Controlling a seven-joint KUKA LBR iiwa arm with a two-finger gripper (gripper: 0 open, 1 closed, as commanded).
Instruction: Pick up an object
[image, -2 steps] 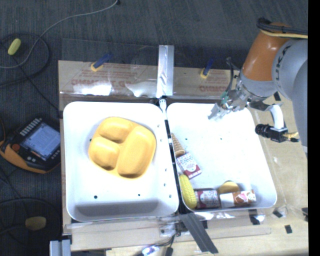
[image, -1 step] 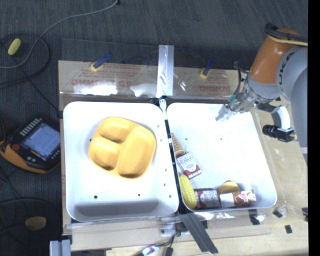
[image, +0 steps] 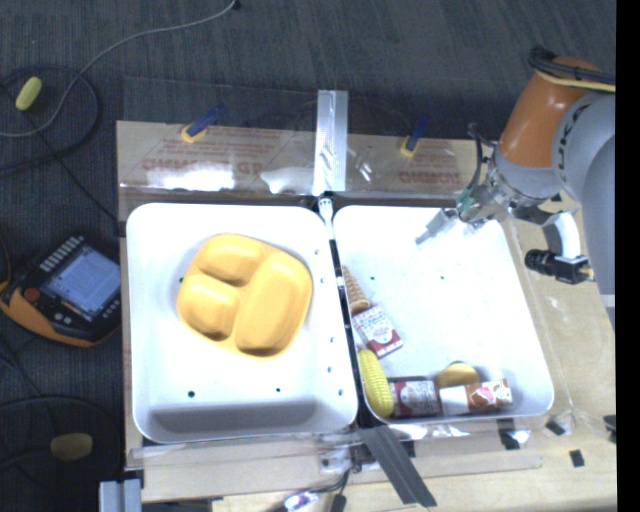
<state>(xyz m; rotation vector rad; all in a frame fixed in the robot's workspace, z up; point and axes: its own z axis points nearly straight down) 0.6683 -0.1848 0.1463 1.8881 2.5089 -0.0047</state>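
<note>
The gripper (image: 432, 231) hovers at the right bin's (image: 500, 290) upper edge; whether it is open I cannot tell. The corn (image: 374, 381) lies well below it, lower left, with bare floor between.

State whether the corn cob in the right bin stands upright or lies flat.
Lying flat. The corn cob stretches lengthwise along the right bin's left wall, near the front corner.

Arm (image: 570, 120): cut off at right edge. Gripper (image: 432, 232): small, blurred; finger state n/k. Packets (image: 440, 397) at right bin's near wall: labels illegible.
</note>
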